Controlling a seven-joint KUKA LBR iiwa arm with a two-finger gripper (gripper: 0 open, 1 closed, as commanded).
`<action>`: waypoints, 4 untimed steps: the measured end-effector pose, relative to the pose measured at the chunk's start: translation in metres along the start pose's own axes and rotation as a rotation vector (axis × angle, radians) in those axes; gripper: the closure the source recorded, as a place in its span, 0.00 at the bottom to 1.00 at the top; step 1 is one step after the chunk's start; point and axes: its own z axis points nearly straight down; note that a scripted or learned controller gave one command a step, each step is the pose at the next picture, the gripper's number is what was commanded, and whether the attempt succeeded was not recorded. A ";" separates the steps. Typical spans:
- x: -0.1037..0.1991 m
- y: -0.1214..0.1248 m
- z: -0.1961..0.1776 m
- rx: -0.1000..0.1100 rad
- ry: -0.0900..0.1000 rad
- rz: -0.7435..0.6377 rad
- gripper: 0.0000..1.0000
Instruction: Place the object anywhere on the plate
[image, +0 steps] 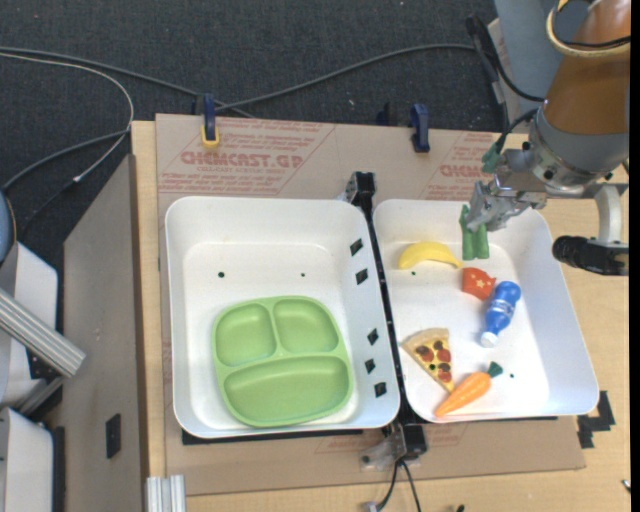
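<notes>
In right bin (560, 300), five toys, one plate (283, 360)

Tabletop (100, 330) under me covered by cardboard sheet (300, 150) with red lettering, held by yellow clamp (209, 120) and blue clamp (420, 128) at far edge. On cardboard: left white bin (190, 300) and right white bin (560, 330), side by side, touching along black divider strip (375, 290).
</notes>
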 end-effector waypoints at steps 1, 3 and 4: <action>0.044 -0.004 0.005 0.002 0.000 0.001 1.00; 0.163 -0.032 0.027 0.003 0.000 0.000 1.00; 0.215 -0.035 0.029 0.000 0.000 0.000 1.00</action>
